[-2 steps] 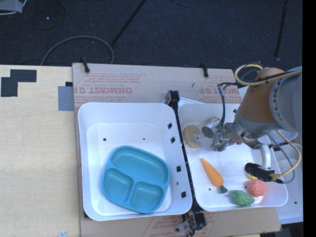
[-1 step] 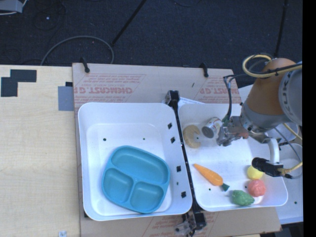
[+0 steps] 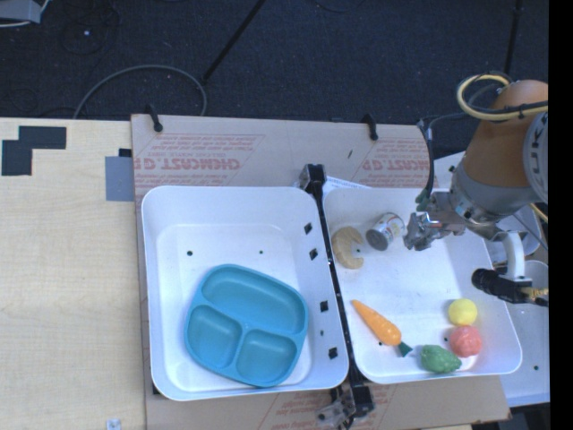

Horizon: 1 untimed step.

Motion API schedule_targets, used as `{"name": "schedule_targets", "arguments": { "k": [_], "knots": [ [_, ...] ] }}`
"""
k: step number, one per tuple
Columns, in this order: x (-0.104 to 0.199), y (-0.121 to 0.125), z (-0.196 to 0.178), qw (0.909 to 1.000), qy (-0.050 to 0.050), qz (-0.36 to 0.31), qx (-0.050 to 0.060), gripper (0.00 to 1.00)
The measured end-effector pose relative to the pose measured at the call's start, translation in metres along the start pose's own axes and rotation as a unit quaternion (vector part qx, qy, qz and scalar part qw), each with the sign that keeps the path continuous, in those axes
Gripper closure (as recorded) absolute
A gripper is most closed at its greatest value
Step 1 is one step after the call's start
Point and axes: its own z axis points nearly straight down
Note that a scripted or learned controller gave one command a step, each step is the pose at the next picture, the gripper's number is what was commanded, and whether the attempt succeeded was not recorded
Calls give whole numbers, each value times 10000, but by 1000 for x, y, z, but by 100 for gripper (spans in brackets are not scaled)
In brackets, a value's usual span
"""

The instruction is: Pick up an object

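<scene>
Beside a shiny metal cylinder [image 3: 385,231] (right bin), end effector [image 3: 419,233] grip unclear.

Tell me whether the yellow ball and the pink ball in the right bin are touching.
Apart, though close. The camera view shows a thin strip of white bin floor between the yellow ball and the pink ball just below it.

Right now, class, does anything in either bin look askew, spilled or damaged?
Nothing looks spilled or broken. The blue divided tray sits at a slant in the left bin, and the small metal can lies on its side in the right bin near the gripper.
</scene>
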Motion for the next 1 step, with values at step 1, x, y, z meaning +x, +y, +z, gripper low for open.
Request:
{"name": "schedule_targets", "arguments": {
  "k": [1],
  "knots": [
    [-11, 3, -57, 10000, -5, -5, -6, 100]
  ]
}}
